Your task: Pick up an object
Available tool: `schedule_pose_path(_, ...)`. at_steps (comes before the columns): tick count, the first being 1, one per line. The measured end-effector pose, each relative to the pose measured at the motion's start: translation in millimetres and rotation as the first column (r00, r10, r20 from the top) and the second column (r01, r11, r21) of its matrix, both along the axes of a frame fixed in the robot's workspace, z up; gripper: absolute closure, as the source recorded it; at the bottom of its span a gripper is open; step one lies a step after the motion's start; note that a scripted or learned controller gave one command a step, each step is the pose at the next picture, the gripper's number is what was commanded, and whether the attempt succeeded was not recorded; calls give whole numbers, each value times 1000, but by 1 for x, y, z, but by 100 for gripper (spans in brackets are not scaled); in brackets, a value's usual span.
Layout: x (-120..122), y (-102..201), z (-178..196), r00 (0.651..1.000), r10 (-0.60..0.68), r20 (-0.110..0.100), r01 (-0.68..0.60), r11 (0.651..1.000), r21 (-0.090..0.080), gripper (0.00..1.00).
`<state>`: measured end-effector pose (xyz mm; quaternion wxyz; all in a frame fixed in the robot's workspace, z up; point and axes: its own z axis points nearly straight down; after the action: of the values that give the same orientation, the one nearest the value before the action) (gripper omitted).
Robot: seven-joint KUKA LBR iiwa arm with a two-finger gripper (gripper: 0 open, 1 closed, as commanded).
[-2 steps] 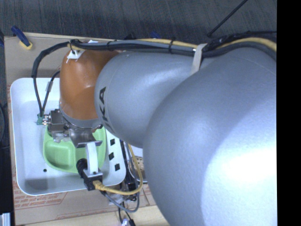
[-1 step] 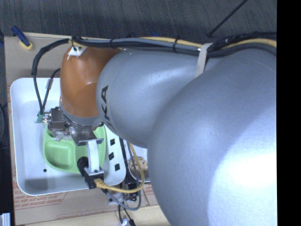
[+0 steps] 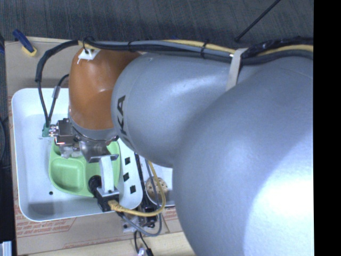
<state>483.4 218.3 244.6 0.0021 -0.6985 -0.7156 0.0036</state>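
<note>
A light green, dish-shaped plastic object (image 3: 68, 174) lies in the left white bin (image 3: 24, 159), toward its right side. My gripper (image 3: 77, 147) comes down right over the green object's upper edge, below the orange wrist band. The wrist and its fittings hide the gripper's tips, and I cannot make out whether they touch the object. The arm's grey body covers the whole right half of the view.
A small tan round thing (image 3: 157, 185) peeks out by the bin's right wall, under the arm. A white strip with black square holes (image 3: 128, 176) lies beside the green object. A blue and yellow item (image 3: 24, 41) sits on the bench outside the bin's far left corner.
</note>
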Motion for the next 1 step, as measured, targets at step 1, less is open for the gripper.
schedule_pose_path(1, 0, 1, 10, 1000, 6, 0, -6, 1000, 1, 100)
